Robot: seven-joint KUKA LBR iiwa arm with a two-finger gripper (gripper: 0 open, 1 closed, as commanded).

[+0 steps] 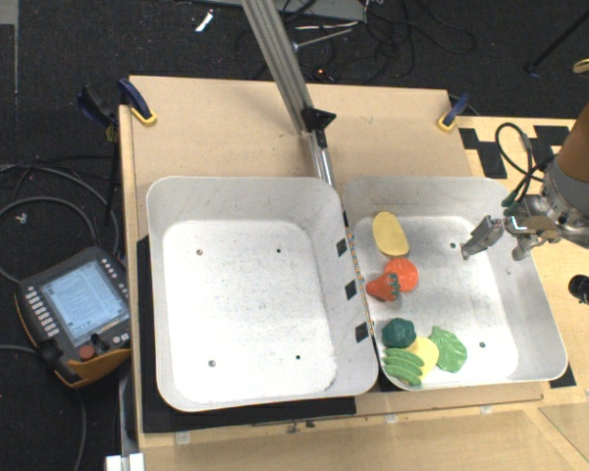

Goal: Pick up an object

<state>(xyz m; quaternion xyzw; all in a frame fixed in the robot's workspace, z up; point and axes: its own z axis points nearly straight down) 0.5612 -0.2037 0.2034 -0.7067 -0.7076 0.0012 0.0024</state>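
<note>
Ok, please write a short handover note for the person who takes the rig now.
Gripper: open, holding nothing, over the right bin near its upper right.
Toys in the right bin: yellow piece, red tomato, red pepper, dark green piece, green-yellow cluster at the near edge.
Done: nothing picked.
Left: go down on one toy, grasp, lift.

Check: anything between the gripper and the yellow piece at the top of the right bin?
Nothing visible. The gripper sits over the right bin, right of the yellow piece, with bare bin floor between them. The tomato-like red piece lies below that line.
</note>
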